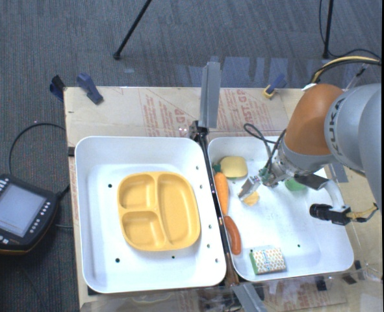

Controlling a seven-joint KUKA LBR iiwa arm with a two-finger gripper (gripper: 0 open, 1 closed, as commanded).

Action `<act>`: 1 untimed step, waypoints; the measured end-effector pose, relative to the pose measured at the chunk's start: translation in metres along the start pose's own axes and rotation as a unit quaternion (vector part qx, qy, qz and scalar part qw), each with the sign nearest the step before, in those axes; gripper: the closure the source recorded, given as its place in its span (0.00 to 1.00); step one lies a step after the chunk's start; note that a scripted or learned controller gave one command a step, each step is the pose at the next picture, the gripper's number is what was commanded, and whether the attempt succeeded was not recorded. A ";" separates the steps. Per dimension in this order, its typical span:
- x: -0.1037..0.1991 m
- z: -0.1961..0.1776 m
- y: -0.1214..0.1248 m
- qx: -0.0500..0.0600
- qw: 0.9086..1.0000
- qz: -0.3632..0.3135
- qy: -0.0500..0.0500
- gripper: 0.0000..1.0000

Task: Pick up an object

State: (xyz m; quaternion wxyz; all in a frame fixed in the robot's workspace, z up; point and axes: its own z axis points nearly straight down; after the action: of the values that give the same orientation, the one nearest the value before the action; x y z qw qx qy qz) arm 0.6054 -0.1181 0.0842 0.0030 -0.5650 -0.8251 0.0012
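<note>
Grey carpet (pixel 179 31) is surrounding the bench (pixel 140 106); right of centre, the gripper (pixel 253 188) is hanging, fingers slightly parted, over a yellow piece (pixel 251 199), gripping nothing.

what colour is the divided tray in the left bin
Yellow; the divided tray shows plainly in the camera view.

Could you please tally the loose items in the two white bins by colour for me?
Yellow: 3, the divided tray, the round piece, and the small chunk by the tool
Orange: 2, the carrot and the sausage
Green: 1, the item under the arm
Patterned: 1, the sponge
Total: 7
</note>
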 end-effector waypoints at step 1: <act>0.032 0.000 -0.001 0.000 1.000 0.007 0.001 0.00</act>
State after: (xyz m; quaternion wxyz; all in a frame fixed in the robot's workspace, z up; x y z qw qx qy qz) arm 0.5927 -0.0891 0.0838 0.0038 -0.5708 -0.8211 0.0011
